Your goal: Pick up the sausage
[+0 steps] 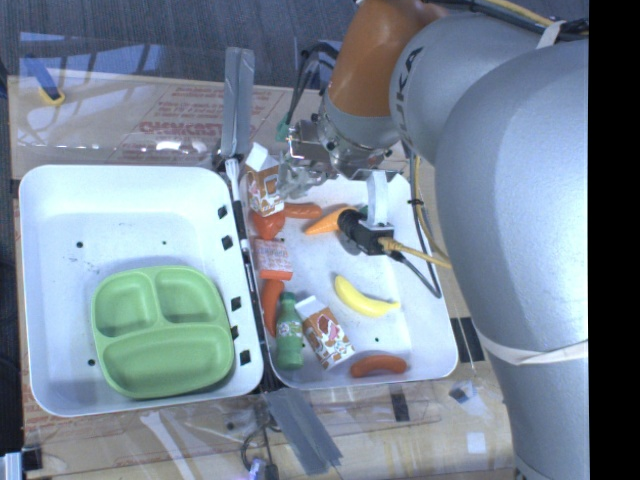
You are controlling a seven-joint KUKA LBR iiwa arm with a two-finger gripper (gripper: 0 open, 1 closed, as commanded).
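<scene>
Green tray (160,333), yellow banana (365,297)

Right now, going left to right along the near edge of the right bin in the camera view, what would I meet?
Small green plastic bottle → small white and orange printed carton → reddish-brown sausage. The yellow banana lies further back, above the carton and sausage.

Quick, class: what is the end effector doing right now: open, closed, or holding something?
End effector: over the far end of the right bin, open or closed cannot be told. The sausage lies at the bin's near edge, not held.
</scene>
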